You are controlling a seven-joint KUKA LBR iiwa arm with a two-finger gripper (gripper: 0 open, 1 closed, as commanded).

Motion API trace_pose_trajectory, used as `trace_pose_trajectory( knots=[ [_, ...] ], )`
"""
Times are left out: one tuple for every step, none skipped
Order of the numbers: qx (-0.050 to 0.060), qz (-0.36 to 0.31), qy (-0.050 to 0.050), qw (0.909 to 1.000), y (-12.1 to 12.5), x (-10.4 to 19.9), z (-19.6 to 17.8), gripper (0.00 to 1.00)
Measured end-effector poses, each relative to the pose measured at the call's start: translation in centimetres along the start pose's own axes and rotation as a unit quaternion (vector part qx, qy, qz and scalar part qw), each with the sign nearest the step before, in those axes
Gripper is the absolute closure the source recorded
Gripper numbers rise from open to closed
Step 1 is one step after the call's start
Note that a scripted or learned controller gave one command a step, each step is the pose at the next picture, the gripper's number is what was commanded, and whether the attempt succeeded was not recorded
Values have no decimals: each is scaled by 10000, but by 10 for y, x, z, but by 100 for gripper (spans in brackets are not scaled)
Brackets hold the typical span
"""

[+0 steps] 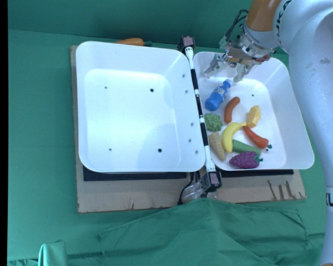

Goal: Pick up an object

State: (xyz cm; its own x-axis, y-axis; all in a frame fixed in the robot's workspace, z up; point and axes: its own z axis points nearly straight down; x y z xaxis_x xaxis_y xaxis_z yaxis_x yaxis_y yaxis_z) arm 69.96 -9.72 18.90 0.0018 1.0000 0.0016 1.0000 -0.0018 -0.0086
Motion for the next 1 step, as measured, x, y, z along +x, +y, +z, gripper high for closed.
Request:
trace_pose_trajectory(
  knots=[
    [-108, 15, -25, 9999, -18, 1, 4, 0]
  ],
)
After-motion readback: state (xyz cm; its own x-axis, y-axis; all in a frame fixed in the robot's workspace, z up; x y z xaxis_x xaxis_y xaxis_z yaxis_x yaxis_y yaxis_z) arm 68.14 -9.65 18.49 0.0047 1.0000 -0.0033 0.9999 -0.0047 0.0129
